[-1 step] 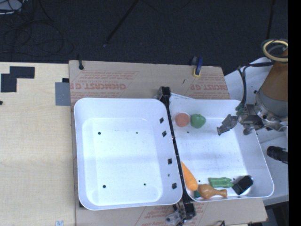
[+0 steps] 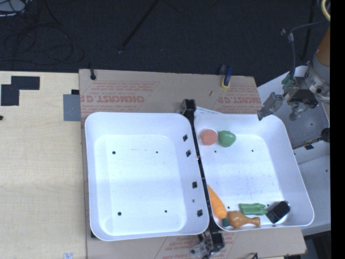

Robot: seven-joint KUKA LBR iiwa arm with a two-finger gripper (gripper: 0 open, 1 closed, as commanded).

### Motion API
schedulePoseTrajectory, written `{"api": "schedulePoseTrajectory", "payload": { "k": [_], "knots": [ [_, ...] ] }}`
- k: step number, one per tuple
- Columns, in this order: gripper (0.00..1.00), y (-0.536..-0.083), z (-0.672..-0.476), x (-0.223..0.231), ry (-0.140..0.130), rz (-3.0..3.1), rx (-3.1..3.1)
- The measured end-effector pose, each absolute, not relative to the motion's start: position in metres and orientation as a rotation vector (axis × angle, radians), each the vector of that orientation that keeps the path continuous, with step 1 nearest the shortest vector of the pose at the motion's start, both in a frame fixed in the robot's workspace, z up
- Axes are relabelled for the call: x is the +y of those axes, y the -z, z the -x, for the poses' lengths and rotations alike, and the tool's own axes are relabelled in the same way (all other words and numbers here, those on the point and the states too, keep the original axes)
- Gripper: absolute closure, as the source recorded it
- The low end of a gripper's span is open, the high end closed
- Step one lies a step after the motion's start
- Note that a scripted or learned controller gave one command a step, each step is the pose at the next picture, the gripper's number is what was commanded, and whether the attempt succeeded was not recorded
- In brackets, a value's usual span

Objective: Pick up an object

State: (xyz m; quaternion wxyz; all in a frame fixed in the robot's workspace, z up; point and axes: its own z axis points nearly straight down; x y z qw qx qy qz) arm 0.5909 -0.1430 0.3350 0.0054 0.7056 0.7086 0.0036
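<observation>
From my remote station, reading left to right and taking the black divider (image 2: 195, 161) between the two bins as landmark: the left bin (image 2: 97, 139) lay directly left of the divider, its floor showing small dark dots. Both bins rested on a cardboard sheet (image 2: 140, 93) printed with red lettering, which extended behind the divider; a blue-and-yellow clamp (image 2: 226, 75) stood at that sheet's far edge, right of the divider. The right bin (image 2: 285, 161) lay directly right of the divider and held all the candidate objects. At its far end, just right of the divider, I saw a pink round object (image 2: 208, 137) touching a green round object (image 2: 227, 138) on its right. At its near end, an orange carrot-shaped object (image 2: 216, 203) lay slantwise close against the divider. Further right of it lay a tan-orange drumstick-shaped object (image 2: 242, 219), with a green elongated object (image 2: 252, 209) just behind it, and a black block (image 2: 278, 212) furthest from the divider, near the bin's front right corner. The gripper (image 2: 297, 93) hung well right of the divider, beyond the right bin's far right corner, apart from every object; I could not tell whether it stood wide or narrow, and nothing was visibly held in it.
</observation>
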Motion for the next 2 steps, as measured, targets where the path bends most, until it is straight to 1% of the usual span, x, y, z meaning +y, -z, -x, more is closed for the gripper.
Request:
{"api": "schedulePoseTrajectory", "payload": {
  "k": [1,2],
  "knots": [
    [0.0,-0.471,-0.606,-0.041,-0.015,-2.206,2.223],
    [0.0,-0.542,-0.599,-0.017,-0.006,-2.215,2.223]
  ]
}}
